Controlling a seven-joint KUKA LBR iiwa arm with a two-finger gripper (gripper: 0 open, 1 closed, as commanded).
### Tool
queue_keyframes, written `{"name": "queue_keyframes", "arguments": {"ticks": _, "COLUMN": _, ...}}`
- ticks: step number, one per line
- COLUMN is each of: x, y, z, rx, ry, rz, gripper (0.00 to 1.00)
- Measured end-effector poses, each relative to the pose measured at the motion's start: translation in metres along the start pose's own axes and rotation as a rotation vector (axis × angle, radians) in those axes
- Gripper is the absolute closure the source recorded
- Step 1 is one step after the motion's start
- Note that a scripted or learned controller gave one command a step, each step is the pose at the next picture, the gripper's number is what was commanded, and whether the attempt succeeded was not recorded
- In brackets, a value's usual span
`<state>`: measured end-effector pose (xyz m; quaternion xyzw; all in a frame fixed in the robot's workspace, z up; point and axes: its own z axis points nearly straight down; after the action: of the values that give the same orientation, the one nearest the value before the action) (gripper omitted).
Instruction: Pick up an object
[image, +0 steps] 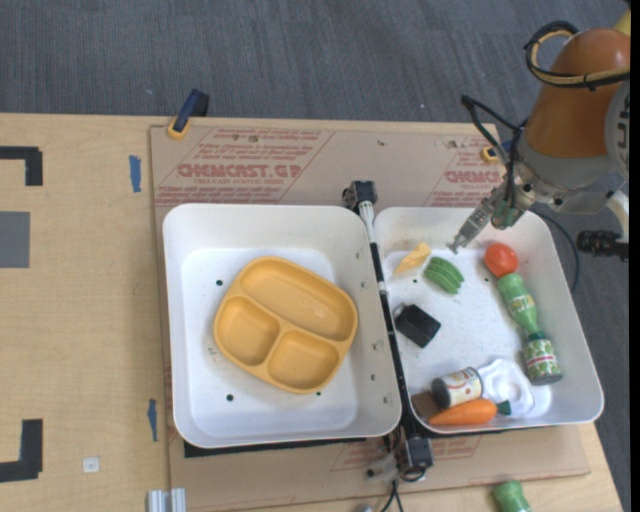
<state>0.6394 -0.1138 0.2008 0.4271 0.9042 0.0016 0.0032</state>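
While the gripper (468, 236) hung over the far part of the right bin (572, 300), its thin fingers pointed down and left, too small to tell whether they were parted or closed, and nothing showed between them. Just below and left of the tips lay a green pickle (444, 274) and a pale yellow piece (412, 260). To their right stood a red-capped green bottle (522, 305). Farther toward the near edge were a black block (416, 325), a carrot (464, 413) and a white bottle (480, 384). Well to the left, the other bin (190, 300) held a yellow divided plate (285, 323).
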Motion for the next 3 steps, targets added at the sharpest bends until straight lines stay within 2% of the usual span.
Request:
{"name": "queue_keyframes", "arguments": {"ticks": 1, "x": 0.000, "y": -0.002, "z": 0.002, "rx": 0.003, "ry": 0.002, "rz": 0.002, "gripper": 0.00}}
{"name": "queue_keyframes", "arguments": {"ticks": 2, "x": -0.013, "y": -0.101, "z": 0.059, "rx": 0.008, "ry": 0.004, "rz": 0.098, "gripper": 0.00}}
{"name": "queue_keyframes", "arguments": {"ticks": 3, "x": -0.036, "y": -0.085, "z": 0.114, "rx": 0.002, "ry": 0.001, "rz": -0.070, "gripper": 0.00}}
